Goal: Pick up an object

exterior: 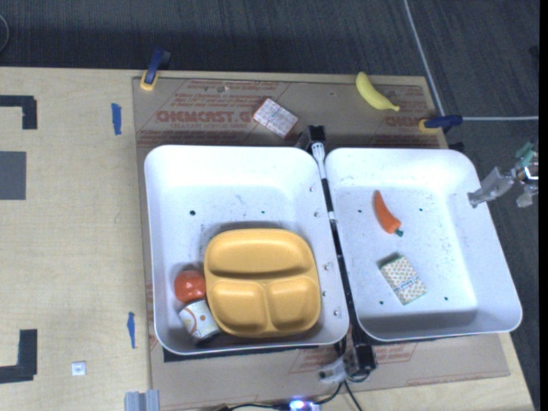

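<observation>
Lying in right bin — small orange carrot, tapered.

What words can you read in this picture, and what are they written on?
"CHEMCAST" in red letters, on the brown board under the white bins; the letters after it are cut off by a small packet.
More red print on that board, at its right end and along its near edge: too blurred to read.
The small packet on the board: its pattern is too small to read.
</observation>
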`<state>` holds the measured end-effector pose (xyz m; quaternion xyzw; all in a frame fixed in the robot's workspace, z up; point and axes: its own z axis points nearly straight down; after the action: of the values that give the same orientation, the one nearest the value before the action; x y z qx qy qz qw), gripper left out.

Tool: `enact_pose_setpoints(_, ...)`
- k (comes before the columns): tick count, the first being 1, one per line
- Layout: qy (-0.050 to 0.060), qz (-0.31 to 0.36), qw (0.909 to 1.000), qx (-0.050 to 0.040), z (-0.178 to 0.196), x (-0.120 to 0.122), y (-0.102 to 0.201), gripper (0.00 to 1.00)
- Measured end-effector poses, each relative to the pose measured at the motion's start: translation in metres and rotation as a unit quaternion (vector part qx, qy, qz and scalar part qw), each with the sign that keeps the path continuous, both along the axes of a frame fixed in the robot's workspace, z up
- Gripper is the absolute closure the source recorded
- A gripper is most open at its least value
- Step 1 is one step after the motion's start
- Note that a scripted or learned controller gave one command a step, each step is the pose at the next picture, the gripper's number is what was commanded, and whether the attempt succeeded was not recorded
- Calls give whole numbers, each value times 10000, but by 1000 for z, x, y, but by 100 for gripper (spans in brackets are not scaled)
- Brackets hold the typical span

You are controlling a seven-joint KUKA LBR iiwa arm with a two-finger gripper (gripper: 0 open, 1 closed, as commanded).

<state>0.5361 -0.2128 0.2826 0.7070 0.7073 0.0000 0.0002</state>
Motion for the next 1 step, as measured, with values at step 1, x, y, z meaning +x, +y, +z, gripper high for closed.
enact_pose_setpoints(1,4,5,10000,3,-140,8,96,0)
